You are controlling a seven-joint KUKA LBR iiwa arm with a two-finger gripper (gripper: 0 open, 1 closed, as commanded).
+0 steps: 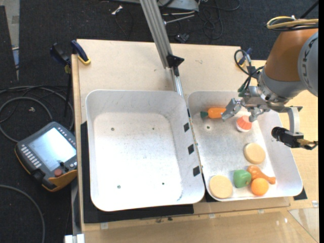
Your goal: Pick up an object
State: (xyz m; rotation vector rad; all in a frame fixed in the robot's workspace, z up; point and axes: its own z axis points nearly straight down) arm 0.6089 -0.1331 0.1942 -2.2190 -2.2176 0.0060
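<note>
We judged the toy carrot [216, 113] — small, light, probably hard slick plastic — the likeliest pick; it lay near the top of the right bin [223, 151], beside a small red-and-white piece [244, 124]. A grip across its narrow middle looked safest, since its rounded sides could squirt out. The hand [243, 110] hung over these two, its fingers [230, 109] spread moderately wide with nothing between them — one tip just beside the carrot; whether it touched, we could not tell.

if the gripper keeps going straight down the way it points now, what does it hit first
Probably the bare floor of the right white bin, between the orange toy carrot and the small red-and-white round piece. The gripper hangs between them; depth is unclear.
</note>
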